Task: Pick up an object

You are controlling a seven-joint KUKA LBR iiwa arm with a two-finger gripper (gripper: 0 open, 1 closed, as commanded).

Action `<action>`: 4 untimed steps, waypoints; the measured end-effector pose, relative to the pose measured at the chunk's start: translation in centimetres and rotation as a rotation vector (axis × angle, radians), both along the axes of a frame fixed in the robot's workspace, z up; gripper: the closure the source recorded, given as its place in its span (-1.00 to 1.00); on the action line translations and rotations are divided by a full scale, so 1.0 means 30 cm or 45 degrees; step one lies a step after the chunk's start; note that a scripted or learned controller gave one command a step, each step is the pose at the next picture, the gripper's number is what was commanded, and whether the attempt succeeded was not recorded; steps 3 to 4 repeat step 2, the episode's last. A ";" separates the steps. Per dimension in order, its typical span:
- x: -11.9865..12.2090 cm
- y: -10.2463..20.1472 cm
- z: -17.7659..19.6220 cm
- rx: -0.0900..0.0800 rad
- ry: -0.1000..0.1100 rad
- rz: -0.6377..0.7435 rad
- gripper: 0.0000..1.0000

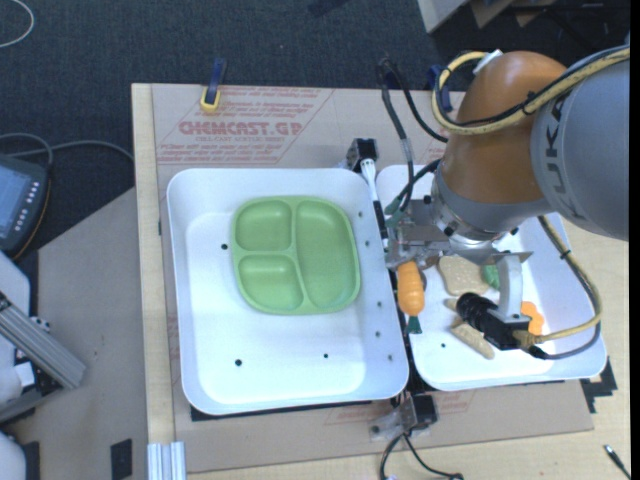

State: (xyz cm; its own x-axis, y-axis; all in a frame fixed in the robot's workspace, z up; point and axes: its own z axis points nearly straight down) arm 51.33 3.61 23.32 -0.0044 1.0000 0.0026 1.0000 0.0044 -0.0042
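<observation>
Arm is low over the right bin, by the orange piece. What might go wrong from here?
1. The orange piece lies close against the left wall of the right bin, so the gripper may strike the rim or merely nudge it aside.
2. A tan piece and a wooden stick lie close under the wrist; moving the arm could knock or drag them.
</observation>
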 end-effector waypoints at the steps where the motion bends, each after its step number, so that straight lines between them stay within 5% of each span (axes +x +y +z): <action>1: -0.095 0.141 -0.065 -0.001 0.003 0.000 1.00; 4: -0.106 0.139 -0.044 -0.002 -0.003 -0.005 1.00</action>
